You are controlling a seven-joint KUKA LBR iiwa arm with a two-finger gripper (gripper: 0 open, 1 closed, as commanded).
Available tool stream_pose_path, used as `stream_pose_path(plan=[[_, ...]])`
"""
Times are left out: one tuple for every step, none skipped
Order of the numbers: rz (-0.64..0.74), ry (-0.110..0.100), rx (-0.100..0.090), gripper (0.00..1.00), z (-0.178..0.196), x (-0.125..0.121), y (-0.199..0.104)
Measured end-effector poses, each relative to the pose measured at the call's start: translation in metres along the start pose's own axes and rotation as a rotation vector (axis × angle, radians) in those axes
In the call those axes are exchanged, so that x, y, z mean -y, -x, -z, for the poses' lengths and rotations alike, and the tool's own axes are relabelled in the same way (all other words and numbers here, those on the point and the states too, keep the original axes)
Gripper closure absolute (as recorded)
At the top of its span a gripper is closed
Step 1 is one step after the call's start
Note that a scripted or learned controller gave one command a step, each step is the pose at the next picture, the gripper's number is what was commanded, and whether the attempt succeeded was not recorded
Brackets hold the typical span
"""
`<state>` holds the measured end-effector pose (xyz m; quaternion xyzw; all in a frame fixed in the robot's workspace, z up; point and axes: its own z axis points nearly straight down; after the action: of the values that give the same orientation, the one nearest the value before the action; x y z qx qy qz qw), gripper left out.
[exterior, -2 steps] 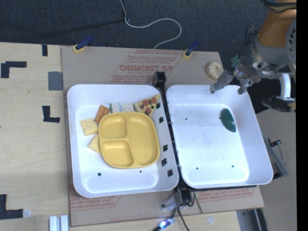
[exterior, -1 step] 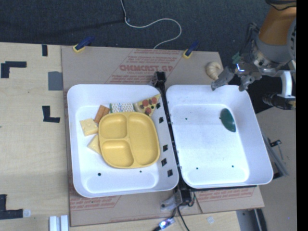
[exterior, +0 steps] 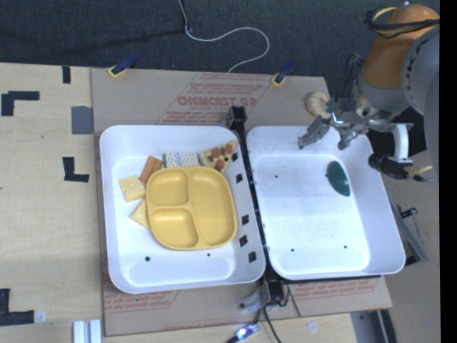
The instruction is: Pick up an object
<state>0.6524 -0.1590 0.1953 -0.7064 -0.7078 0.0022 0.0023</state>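
Camera view: the gripper (exterior: pixel 327 138) hangs released and empty over the right bin's (exterior: pixel 314 252) far rim; approach step, and next it must descend onto the green object (exterior: pixel 338 178) nearby

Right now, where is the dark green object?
The dark green object lies in the right bin, near its upper right corner, just below and apart from the open gripper.
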Motion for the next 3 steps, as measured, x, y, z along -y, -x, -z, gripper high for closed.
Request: stream_pose_path(plan=[[0.001,0.000,0.000,0.00,-0.058,-0.008,-0.006],[0.002,0.001,0.001,0.00,-0.112,-0.007,-0.007],[0.003,0.004,0.001,1.00,-0.099,-0.008,-0.008]])
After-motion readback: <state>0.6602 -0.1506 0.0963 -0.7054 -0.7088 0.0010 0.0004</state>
